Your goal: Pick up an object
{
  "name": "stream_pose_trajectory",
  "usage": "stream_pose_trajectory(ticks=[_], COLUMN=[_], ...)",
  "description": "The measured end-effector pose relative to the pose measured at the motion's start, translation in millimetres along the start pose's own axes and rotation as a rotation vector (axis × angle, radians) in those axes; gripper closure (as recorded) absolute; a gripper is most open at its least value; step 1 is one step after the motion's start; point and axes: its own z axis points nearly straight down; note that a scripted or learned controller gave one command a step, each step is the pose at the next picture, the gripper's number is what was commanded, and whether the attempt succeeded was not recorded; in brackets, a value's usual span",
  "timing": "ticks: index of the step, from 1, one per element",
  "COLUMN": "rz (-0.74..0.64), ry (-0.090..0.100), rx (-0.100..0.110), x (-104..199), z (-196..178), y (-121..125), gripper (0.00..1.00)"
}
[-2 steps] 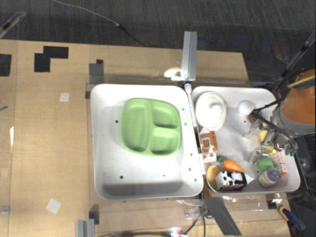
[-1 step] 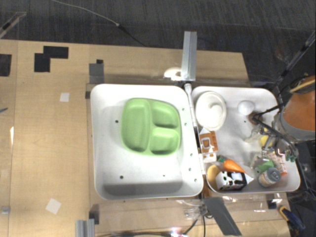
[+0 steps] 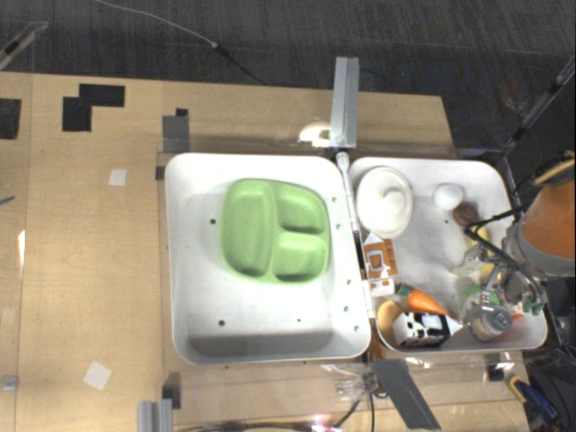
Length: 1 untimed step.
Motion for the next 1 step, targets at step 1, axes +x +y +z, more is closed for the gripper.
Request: stream_pose_trajectory(ticks=[1], rz=[-0.017], ry=[0.003], rx=[0.002], x=[-19.4], z=[0.4], y=[1.2], gripper=[0.0])
